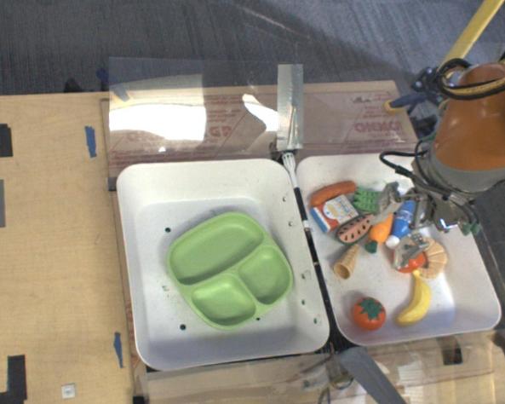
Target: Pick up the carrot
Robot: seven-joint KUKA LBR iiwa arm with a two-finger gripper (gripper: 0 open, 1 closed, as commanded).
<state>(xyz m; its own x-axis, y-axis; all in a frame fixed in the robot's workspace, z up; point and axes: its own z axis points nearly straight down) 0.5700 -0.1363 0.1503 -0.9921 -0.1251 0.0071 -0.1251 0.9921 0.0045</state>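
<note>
My pincer (pixel 413 221) hangs low over the right bin (pixel 479 307), among the clutter of toy food; I cannot tell how it is set. The carrot (pixel 380 230) lies just to its left, beside the grilled sausage (pixel 354 228) and above the ice-cream cone (pixel 346 259). A banana (pixel 416 300) and tomato (pixel 369 313) rest nearer the front wall. The left bin (pixel 142 204) holds a green divided plate (pixel 229 269).

- A pale wooden tabletop (pixel 52 277) carries two shallow white bins side by side.
- Left bin (pixel 141 195); right bin (pixel 472 299), touching along one edge.
</note>
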